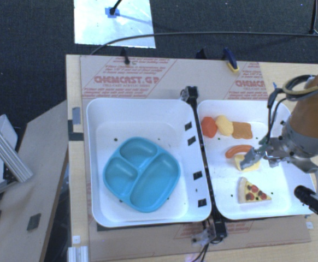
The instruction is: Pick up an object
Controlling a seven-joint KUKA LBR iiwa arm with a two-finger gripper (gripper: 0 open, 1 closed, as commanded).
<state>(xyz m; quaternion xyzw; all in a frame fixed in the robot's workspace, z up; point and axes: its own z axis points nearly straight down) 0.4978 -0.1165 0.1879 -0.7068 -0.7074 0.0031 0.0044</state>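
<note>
Pincer [250,160] sits low in the right bin [224,209], over a yellow piece [239,162] it partly hides; whether it grips, I cannot tell. I count two bins, the left bin [101,146] with one blue divided plate [141,173]. Five food items: pizza slice [252,191], sausage [238,150], orange piece [242,129], tomato [208,126], lemon [224,125].

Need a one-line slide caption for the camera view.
KUKA hand low in the right bin beside toy hot dog; blue divided plate in left bin.

"CHEMCAST GP", seemingly, on backing sheet [127,79]
</note>
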